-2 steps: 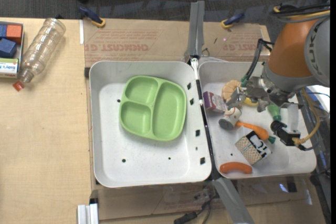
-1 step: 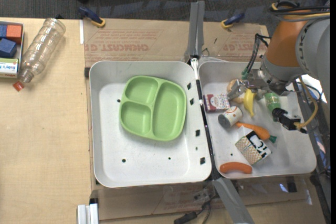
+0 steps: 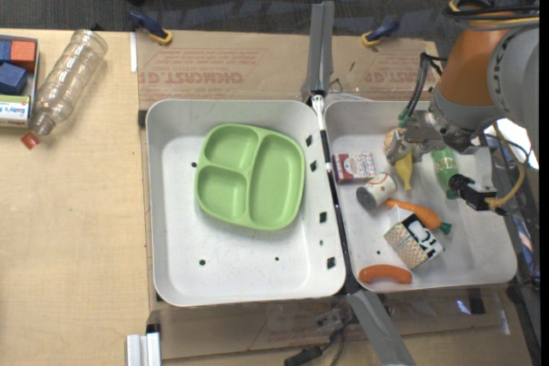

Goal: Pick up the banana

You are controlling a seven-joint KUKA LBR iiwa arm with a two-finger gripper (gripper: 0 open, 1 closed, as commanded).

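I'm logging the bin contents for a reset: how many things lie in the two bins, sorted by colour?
Green: 2, plate, bottle
Yellow: 1, banana
Orange: 2, carrot, sausage
Red-white: 1, packet
Grey-white: 1, cup
Patterned: 1, carton
Total: 8

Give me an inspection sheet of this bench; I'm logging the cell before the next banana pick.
Surface: two white bins side by side; left bin holds a green divided plate.
Job's things: banana in the right bin, directly below the claw.
Clutter: red-and-white packet, small cup, carrot, patterned box, hot dog, green bottle.
Grippers: claw over the banana; grip unclear.
Cables: black and yellow cables loop beside the wrist.
Surroundings: plastic bottle, box of blocks, clamps.
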